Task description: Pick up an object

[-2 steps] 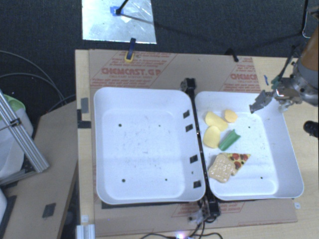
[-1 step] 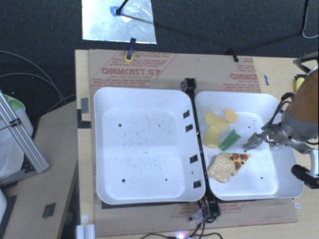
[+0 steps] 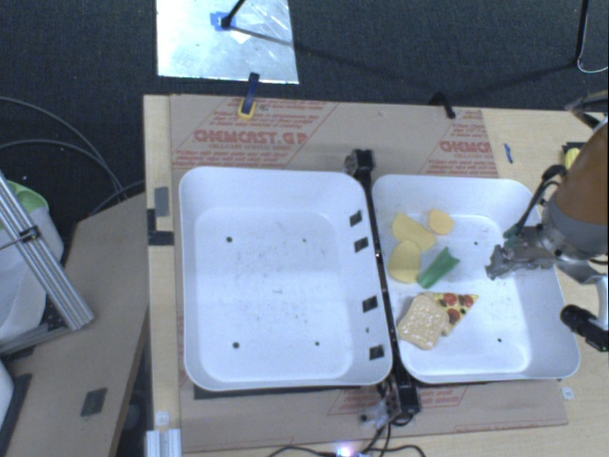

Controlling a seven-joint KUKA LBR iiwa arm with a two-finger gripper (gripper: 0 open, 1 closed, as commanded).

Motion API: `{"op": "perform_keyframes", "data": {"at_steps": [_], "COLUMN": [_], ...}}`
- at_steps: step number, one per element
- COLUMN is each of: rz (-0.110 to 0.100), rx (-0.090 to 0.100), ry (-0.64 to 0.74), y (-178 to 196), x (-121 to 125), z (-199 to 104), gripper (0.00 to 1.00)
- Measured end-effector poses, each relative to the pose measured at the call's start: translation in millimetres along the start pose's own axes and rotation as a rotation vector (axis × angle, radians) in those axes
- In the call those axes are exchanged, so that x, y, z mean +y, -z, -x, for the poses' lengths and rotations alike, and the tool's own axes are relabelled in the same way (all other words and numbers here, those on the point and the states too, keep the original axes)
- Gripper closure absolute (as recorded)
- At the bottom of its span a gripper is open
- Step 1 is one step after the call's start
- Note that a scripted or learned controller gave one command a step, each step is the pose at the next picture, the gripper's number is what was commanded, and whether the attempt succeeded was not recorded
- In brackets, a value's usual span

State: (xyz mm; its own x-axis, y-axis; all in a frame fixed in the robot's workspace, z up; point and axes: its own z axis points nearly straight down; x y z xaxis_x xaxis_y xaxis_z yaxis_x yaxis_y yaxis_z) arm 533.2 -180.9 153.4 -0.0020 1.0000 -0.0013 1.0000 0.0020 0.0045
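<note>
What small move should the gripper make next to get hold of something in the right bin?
Probably shift the gripper left toward the green piece, then lower. The gripper sits over bare floor of the right bin, to the right of all the items. The green piece is nearest, lying against the yellow pieces; the cracker and pizza slice lie farther down-left.

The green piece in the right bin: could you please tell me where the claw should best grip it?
Probably across the narrow width of the green piece, at mid-length, from above. It lies flat and slanted, its upper-left end against the yellow pieces; its right side is free.
</note>
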Motion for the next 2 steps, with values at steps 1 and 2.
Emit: {"op": "perform_keyframes", "data": {"at_steps": [1,2], "rz": [0.001,0.001], "rx": [0.002,0.002], "ry": [0.006,0.007], "y": [43.4,87.3], "x": [-13.6,-36.9], "z": [-52.8,-107.1], "gripper": [1.00,1.00]}}
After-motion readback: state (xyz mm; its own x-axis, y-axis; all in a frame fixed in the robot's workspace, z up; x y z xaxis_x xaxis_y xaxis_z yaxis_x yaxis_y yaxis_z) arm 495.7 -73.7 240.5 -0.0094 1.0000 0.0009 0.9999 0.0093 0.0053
